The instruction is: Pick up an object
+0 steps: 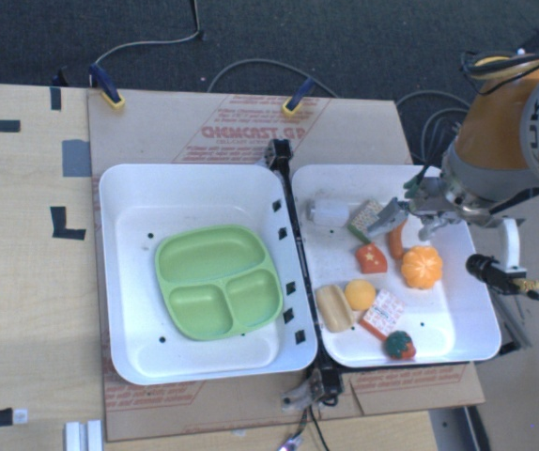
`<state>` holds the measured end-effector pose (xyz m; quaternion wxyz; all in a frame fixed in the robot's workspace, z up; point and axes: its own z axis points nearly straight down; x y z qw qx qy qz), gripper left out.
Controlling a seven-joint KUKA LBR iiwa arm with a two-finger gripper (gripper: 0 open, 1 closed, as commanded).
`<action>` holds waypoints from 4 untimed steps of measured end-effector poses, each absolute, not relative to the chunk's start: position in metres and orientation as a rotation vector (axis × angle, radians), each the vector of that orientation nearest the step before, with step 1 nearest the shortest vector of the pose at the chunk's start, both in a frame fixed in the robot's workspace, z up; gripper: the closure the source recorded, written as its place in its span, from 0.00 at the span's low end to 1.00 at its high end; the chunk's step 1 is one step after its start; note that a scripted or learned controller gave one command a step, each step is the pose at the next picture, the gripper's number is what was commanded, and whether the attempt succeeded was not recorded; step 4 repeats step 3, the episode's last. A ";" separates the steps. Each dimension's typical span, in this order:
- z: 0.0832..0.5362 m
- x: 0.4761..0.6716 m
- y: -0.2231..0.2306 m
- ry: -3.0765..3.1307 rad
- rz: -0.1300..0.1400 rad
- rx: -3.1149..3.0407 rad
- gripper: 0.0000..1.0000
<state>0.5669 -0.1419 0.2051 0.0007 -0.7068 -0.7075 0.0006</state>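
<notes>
- The gripper (418, 216) hangs over the far part of the right bin (467, 332), just above the orange fruit (422, 267), seemingly lined up to drop on something in that cluster.
- Whether the fingers are open or shut cannot be told from this slant; nothing is visibly between them.
- Likely targets crowd below: just left of the orange fruit sit a slim orange piece (396, 242) and a red wedge (372, 258), with a grey-green packet (368, 216) beyond them.
- That crowding is the snag; a descent here could nudge a neighbour rather than grip one thing cleanly.
- Nearer the camera from the orange fruit lie a yellow ball (360, 295), a bread roll (332, 308), a red-and-white packet (382, 314) and a red-green item (400, 345).
- Far left of the orange fruit, the left bin (129, 252) holds a green divided plate (218, 282), well out of the way.
- Both bins sit on cardboard on the worktop (16, 280).
</notes>
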 end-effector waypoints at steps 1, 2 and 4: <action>0.087 0.575 -0.137 -2.225 -0.004 -2.221 0.00; 0.097 0.575 -0.138 -2.228 -0.002 -2.225 1.00; 0.184 0.558 -0.071 -2.224 0.000 -2.219 1.00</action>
